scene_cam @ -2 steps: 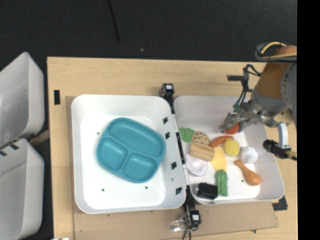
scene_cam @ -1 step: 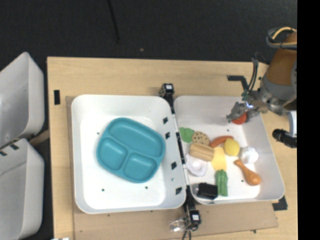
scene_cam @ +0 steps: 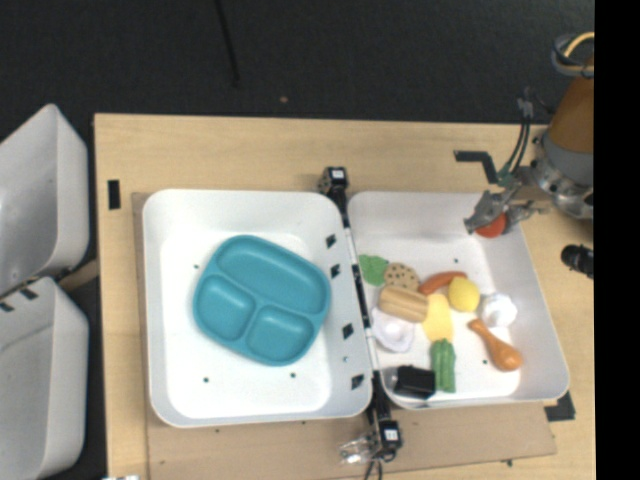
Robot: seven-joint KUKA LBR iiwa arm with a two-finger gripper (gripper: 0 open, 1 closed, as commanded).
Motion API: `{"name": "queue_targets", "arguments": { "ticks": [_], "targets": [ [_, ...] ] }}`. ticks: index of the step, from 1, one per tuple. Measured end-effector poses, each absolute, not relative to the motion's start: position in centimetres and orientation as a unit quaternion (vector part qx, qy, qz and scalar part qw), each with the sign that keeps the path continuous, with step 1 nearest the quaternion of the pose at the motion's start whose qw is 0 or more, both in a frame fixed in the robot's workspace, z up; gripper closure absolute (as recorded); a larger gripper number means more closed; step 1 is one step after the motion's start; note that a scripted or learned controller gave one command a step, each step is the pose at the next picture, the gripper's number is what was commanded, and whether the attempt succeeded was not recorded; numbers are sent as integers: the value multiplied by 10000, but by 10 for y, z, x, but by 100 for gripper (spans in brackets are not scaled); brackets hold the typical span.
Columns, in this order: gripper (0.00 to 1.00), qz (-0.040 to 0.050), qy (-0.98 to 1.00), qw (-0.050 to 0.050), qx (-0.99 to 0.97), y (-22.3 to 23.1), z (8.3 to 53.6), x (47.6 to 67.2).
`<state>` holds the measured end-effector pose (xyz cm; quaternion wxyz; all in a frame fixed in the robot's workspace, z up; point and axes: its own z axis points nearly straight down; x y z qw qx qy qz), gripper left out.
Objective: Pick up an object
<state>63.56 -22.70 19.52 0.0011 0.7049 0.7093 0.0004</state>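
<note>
Nearest the camera, a black block (scene_cam: 414,380) lies at the front edge of the right bin (scene_cam: 530,268), with a green vegetable (scene_cam: 443,365) just beside it, long axis running front to back. Behind these sit a yellow piece (scene_cam: 437,318), a yellow lemon (scene_cam: 463,293), a tan bread roll (scene_cam: 402,303), a round cookie (scene_cam: 401,275), a green leaf (scene_cam: 373,267) and a white item (scene_cam: 393,333). An orange drumstick-shaped toy (scene_cam: 497,346) lies aslant, thick end toward the front right, beside a white ball (scene_cam: 499,310). The gripper (scene_cam: 490,218) hangs over the right bin's rear right corner, closed on a small red object (scene_cam: 491,227) that shows between its fingers; the object is too small to judge its long axis. A blue divided plate (scene_cam: 262,299) rests in the left bin (scene_cam: 165,268). Both bins stand on the desk (scene_cam: 230,153).
</note>
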Motion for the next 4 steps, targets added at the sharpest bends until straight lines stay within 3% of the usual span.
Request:
{"name": "queue_targets", "arguments": {
  "ticks": [1, 4],
  "targets": [
    [100, 5, 7092, 14, 7050, -229, 242, 637],
    [100, -13, 7092, -16, 7050, -73, 229, 657]
  ]
}}
